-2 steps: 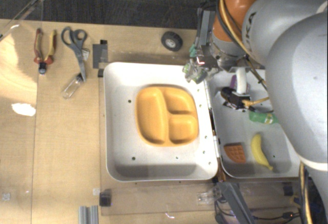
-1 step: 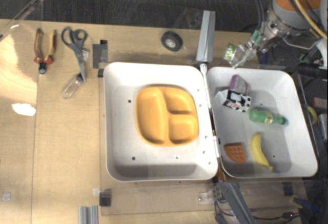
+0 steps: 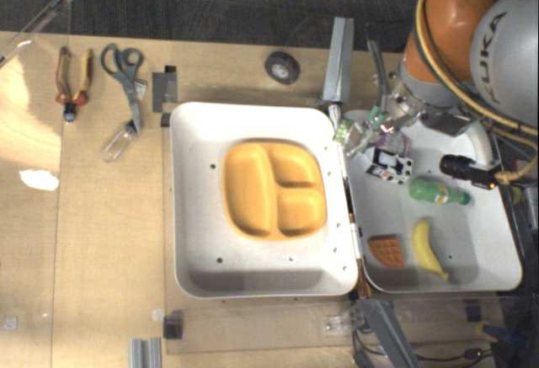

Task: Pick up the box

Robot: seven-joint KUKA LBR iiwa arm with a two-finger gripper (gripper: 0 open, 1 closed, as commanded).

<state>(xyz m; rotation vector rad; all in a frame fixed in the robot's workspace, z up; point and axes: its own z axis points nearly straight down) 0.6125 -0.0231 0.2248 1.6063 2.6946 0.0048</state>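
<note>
The gripper (image 3: 376, 129) hangs over the upper left corner of the right bin (image 3: 497, 274), close to the rim shared with the left bin (image 3: 194, 265), and I cannot tell its state. The box (image 3: 391, 164), black and white, lies just beneath and beside it, near the bin's left wall, with a green bottle (image 3: 438, 192) close on its right. A banana (image 3: 429, 248) and a waffle (image 3: 386, 251) lie toward the near rim, leaving bare floor right of the banana, while a yellow divided tray (image 3: 274, 188) fills the left bin's middle.
</note>
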